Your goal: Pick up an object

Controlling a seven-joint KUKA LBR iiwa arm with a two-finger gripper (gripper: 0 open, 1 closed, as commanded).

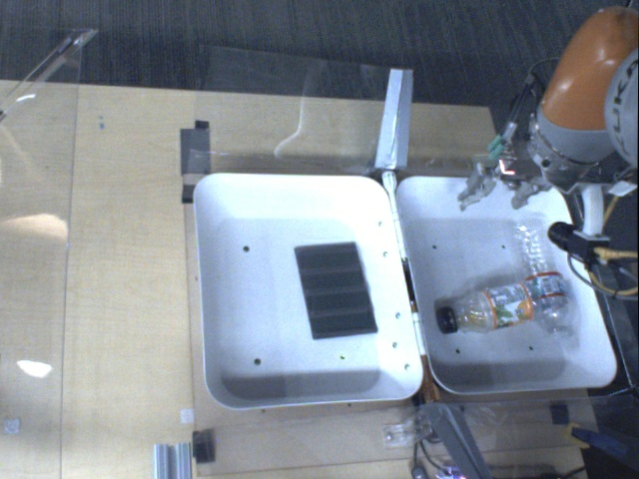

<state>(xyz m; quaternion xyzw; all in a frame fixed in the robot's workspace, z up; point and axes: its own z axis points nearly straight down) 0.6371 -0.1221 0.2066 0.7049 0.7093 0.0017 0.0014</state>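
Two white bins [215,267] side by side, wooden bench [100,267]

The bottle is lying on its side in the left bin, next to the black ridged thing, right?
Not quite. The bottle is lying on its side, but it is in the right bin, as the camera view shows. The black ridged thing lies by itself in the left bin.

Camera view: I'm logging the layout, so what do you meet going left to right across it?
Left bin → black ridged pad → divider post → right bin → plastic bottle, lying on its side.
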